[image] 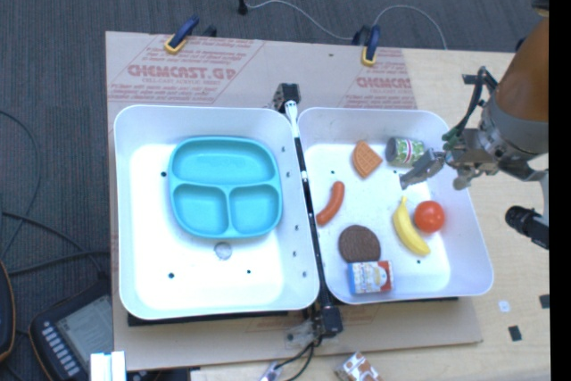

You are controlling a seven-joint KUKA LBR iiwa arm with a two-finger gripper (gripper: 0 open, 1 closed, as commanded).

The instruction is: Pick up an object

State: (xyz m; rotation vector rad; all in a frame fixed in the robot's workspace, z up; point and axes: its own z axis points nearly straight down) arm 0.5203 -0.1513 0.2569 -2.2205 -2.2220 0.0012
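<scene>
On the left half of the desk (500, 330) you see the left bin (134, 192), and in it a blue divided plate (226, 187) lying flat, nearer the bin's far edge than its near one. A small pale round thing (223, 252) sits just beside the plate's near rim; you cannot tell what it is.

Moving right, across the shared rims, you come to the right bin (471, 268). Near its left wall a sausage (330, 202) lies at a slant. Beyond it, toward the far edge, rests an orange cracker (366, 159), and toward the near edge a brown cookie (359, 242), with a small carton (368, 277) just beside it at the bin's near wall. Close to the far right corner you find a small can (406, 151) on its side. A banana (409, 230) lies toward the right wall, and a tomato (429, 216) touches its right side.

The hand (439, 170) hangs over the bin's right part, between the can and the tomato, its fingers (417, 174) spread apart with nothing between them. Every object lies in the bin, none lifted. The arm (526, 103) reaches in from the desk's right edge.
</scene>
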